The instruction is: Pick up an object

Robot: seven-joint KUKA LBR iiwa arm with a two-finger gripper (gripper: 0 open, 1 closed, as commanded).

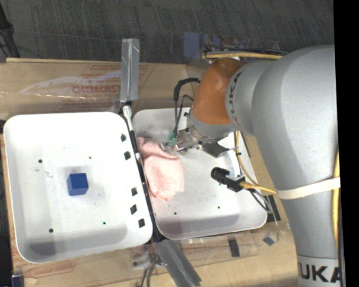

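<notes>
Two shallow white plastic bins on the worktop. Left bin: 1 small blue cube, alone. Right bin: 1 crumpled pink cloth by the divider. Claw at cloth's far edge; grip can't tell.

Soft pink cloth, nappy and matt, crumpled against the divider side of the right bin. Smooth white plastic for both bins, left bin faintly glossy with grey shading along the near wall. Blue cube, matt, hard-edged. Brown cardboard under the bins, dull, printed in faded red. Arm in satin grey shell, orange band smooth with mild sheen. Gripper bare metal, glinting.
</notes>
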